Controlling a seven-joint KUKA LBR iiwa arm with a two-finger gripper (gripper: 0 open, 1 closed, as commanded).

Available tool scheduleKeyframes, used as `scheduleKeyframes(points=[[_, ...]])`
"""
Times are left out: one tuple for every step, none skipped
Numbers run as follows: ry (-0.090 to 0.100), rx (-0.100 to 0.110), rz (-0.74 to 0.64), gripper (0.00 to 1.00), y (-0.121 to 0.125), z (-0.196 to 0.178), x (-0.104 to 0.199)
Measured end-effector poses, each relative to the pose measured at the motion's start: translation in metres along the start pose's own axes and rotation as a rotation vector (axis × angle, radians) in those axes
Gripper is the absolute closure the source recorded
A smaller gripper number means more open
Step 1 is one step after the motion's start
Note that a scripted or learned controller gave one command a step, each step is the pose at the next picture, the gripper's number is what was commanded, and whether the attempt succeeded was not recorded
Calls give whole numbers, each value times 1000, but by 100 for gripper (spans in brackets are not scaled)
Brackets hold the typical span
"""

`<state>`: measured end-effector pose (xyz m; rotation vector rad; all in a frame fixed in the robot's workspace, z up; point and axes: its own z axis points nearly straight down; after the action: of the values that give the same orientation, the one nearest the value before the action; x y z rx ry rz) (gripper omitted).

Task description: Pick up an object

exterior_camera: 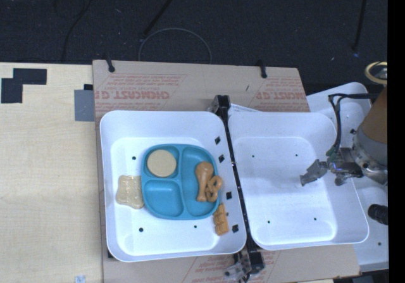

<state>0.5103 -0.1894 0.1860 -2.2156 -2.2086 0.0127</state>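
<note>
Right bin under hand

The cardboard sheet under the bins carries red print, seen upside down, along its far edge: "CHEMCAST" on the left, a partly readable repeat on the right, and more along the near edge, too small to read.

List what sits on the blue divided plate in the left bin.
On the blue plate: a round tan disc and a pretzel-like piece. Whatever lies beneath the plate is covered.
</note>
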Motion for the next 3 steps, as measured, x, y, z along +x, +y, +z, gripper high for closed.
scheduleKeyframes(points=[[-4, -14, -3, 0, 3, -7, 0], [0, -7, -3, 0, 5, 56, 5], [-2, -11, -2, 0, 5, 101, 6]])
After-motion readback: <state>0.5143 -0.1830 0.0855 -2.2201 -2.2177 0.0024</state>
